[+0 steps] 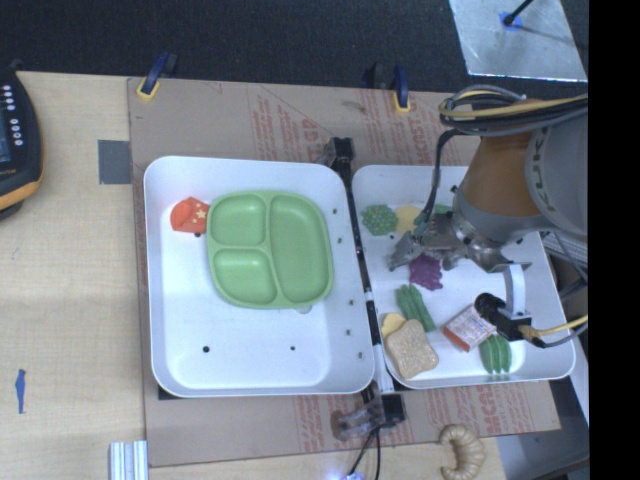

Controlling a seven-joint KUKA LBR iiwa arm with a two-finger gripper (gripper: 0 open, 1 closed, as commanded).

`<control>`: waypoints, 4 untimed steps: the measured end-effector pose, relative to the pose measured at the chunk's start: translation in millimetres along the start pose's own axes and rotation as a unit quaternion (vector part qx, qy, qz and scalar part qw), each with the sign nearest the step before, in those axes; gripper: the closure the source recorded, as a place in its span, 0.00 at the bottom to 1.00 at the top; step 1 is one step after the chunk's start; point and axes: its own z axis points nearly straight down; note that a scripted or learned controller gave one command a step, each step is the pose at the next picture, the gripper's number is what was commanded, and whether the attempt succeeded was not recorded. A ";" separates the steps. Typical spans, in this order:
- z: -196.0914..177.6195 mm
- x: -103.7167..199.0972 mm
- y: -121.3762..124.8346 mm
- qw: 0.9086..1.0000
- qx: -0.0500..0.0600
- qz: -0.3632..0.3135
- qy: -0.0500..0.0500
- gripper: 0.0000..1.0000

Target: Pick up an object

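Several small toy foods lie in the right bin (560, 368), and my gripper (425, 248), jaw spread impossible to tell, hangs just above the purple grape bunch (427, 272) beside the green pickle (413, 306); it looks light, knobbly, rigid, best pinched across its middle.

Wooden bench (60, 298) under brown cardboard (260, 118), dark floor (250, 13) beyond
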 end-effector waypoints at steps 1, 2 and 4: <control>12.7 6.6 -75.7 1.000 0.005 0.002 0.002 0.00; 1.3 5.1 -71.8 1.000 0.002 0.000 0.001 1.00; -145.0 104.3 -32.4 1.000 -0.003 -0.002 0.002 1.00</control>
